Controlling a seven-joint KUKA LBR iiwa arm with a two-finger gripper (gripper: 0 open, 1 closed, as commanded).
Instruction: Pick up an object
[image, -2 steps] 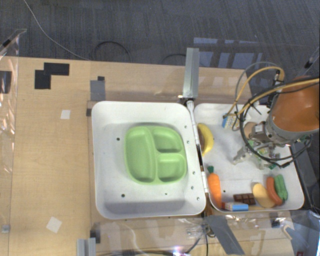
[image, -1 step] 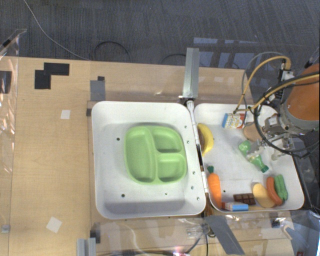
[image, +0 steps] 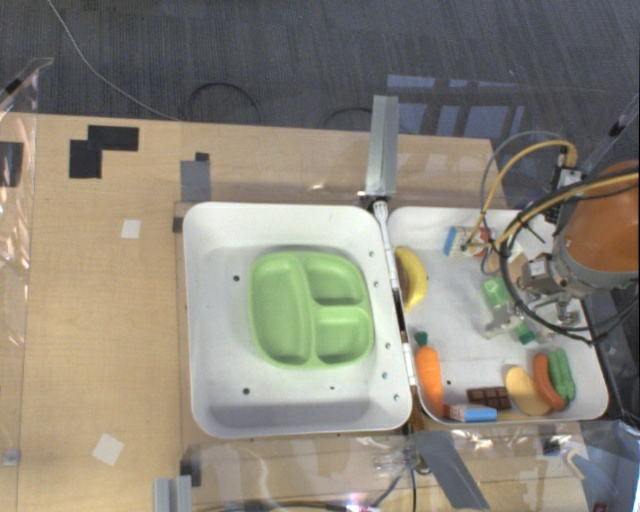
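Note:
My gripper hangs low over the right bin, near its right half, with the arm and its orange band coming in from the right. A small green object lies just up-left of the gripper, touching or nearly touching it. A banana lies along the bin's left wall and a carrot below it. At the bin's front sit a brown chocolate bar, a yellow potato-like piece, a red sausage and a green pickle.
The left bin holds a green divided plate. A small blue item lies at the right bin's back, near cables looping off the arm. A metal post stands behind the divider between the bins.

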